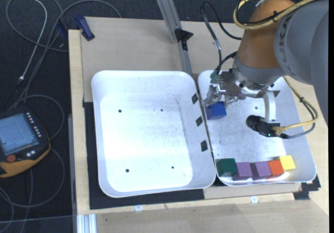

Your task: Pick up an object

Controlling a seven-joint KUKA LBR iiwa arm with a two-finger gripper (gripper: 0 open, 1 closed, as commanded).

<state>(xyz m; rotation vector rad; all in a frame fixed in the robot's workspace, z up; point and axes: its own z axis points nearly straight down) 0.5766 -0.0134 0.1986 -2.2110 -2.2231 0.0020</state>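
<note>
Gripping a blue block [216, 110] by its top, the tool [217, 99] could drop it if the hold is shallow.

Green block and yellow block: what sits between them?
In the camera view, two purple blocks and an orange block sit between the green block and yellow block.

Left bin [104, 83] open; cubes [255, 168] crowd right
</note>
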